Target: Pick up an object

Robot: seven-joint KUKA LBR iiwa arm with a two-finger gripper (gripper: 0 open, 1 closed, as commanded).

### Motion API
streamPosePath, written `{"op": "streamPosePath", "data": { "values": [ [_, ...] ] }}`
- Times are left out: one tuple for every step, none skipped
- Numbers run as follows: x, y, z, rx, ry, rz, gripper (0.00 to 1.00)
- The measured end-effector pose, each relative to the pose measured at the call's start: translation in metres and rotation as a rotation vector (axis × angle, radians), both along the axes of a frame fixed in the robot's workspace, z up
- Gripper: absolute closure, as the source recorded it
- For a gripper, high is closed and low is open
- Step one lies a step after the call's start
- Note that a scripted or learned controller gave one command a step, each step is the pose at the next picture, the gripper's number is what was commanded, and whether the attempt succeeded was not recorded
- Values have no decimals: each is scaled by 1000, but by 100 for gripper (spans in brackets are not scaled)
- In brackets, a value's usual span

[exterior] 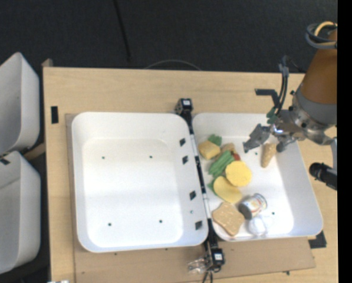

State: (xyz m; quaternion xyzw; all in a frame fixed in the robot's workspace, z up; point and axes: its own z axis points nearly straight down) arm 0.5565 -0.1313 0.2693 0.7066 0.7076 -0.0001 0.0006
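Observation:
My gripper (266,142) hangs over the upper right part of the right bin (299,208), its two dark fingers spread open. A small tan, stick-like piece (268,155) sits just below the fingertips, roughly in line with the gap; nothing shows it clamped. Left of it lies a heap of toy food: a round yellow piece (239,173), a second yellow piece (226,188), a green pod (221,161) and a tan lump (209,150). Nearer the front are a bread slice (227,218) and a silver can (252,204).
The left bin (81,158) adjoins the right one along a black-clipped divider (194,170). A small green piece (214,139) and a pale round object (257,226) also lie in the right bin. The arm's orange band (320,78) rises at the right.

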Motion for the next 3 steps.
{"op": "streamPosePath", "data": {
  "values": [
    [4,-14,-176,1,7,-3,0],
    [6,-15,-158,0,-2,-11,100],
    [-4,86,-62,4,-9,10,100]
  ]
}}
